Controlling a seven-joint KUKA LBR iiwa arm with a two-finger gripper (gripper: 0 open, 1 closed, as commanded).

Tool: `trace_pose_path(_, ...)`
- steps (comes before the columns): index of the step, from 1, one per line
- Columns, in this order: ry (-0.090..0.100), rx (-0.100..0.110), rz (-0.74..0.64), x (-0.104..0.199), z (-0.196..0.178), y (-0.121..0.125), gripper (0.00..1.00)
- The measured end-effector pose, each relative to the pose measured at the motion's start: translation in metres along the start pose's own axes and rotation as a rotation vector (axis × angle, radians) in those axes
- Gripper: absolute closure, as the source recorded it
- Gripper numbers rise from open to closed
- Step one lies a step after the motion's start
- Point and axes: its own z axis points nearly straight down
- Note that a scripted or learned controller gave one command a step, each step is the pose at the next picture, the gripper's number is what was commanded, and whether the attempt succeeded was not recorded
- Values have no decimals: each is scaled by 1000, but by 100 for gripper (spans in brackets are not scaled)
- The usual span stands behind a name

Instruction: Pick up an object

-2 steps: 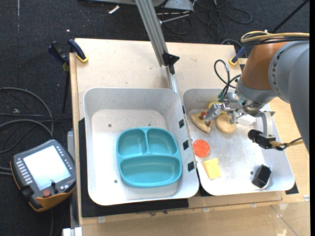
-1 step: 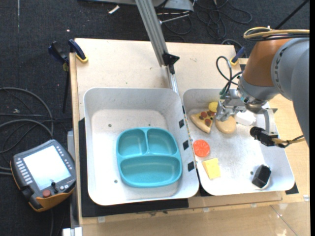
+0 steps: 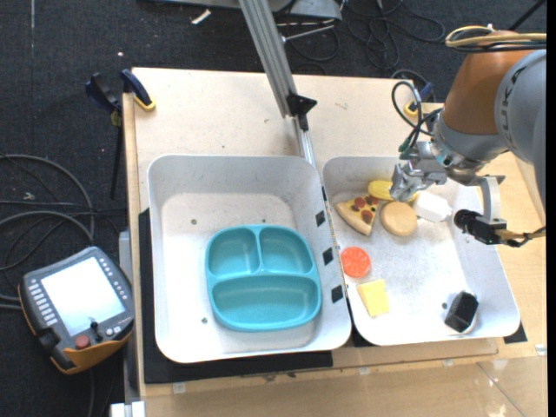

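Note:
The right bin holds several toy foods: a pizza slice, a round tan bun, a yellow banana-like piece, a white block, an orange tomato slice, a yellow cheese wedge and a black object. My gripper hangs low over the bin's far part, right above the bun and next to the yellow piece. Nothing is visibly held between its fingers.
The left bin carries a teal divided plate. A slanted metal pole crosses above the bins' divider. Cables trail by the arm at the right. A teach pendant lies on the floor at left.

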Motion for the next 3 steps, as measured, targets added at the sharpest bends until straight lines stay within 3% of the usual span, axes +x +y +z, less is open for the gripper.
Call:
trace_pose_path(2,-1,-2,-1,-1,-108,-7,100)
trace_pose_path(3,2,6,-5,43,-105,-12,100)
